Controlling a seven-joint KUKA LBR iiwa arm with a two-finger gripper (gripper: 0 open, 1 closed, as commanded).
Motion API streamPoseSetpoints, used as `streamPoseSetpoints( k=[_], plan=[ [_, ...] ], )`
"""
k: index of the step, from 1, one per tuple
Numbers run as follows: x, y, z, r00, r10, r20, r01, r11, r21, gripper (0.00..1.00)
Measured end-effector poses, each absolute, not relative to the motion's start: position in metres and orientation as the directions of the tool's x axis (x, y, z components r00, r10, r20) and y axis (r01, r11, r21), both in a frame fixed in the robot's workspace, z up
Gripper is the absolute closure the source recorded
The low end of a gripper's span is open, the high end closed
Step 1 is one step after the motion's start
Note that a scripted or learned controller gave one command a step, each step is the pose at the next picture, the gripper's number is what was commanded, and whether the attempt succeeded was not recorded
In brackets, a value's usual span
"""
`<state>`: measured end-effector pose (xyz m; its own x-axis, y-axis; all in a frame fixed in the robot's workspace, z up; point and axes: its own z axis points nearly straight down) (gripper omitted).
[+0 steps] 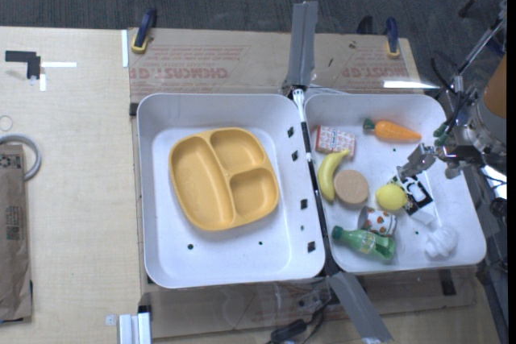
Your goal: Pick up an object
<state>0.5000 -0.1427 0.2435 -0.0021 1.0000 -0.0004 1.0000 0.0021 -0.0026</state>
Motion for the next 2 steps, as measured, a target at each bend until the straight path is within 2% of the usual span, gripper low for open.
streamPoseSetpoints(
  k=[1, 2],
  plan=[
    [0.500, -0.143, 0.244, -0.002, 1.000, 0.000, 1.000, 0.002, -0.003, 0.00],
    [0.505, -0.176, 0.154, -0.042, 0.999, 0.000, 0.999, 0.042, -0.003, 0.00]
  ],
)
